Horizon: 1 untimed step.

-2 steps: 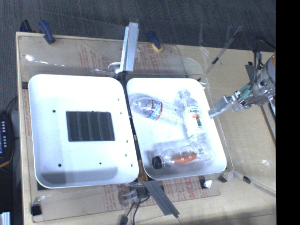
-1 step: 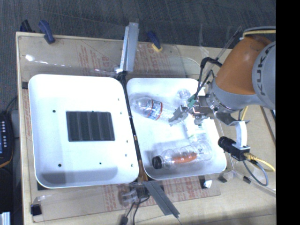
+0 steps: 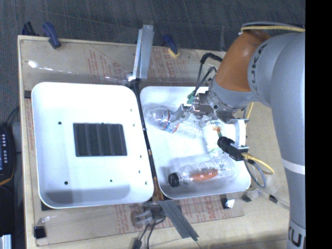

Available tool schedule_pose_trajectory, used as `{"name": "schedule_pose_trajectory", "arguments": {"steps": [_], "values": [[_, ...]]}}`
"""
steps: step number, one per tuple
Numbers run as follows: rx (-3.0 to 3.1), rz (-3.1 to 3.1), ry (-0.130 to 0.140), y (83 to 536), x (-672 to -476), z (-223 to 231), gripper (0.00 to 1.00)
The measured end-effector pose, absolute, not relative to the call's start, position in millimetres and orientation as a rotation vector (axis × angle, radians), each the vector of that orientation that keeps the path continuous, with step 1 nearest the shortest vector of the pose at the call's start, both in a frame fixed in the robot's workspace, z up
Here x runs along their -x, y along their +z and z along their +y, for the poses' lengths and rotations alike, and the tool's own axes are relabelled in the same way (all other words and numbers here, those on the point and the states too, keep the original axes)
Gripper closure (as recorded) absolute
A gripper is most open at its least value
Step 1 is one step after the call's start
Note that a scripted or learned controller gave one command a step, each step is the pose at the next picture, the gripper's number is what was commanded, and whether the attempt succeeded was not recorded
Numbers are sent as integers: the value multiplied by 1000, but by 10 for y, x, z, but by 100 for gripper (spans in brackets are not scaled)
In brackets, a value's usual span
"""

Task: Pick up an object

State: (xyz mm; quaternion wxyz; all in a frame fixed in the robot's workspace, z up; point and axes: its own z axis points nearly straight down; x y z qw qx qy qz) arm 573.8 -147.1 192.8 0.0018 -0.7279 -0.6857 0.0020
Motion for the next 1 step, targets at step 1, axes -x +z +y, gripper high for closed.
{"name": "schedule_pose_trajectory", "arguments": {"steps": [1], "values": [[1997,-2430,-2,942,-6196,-1464,0]]}}
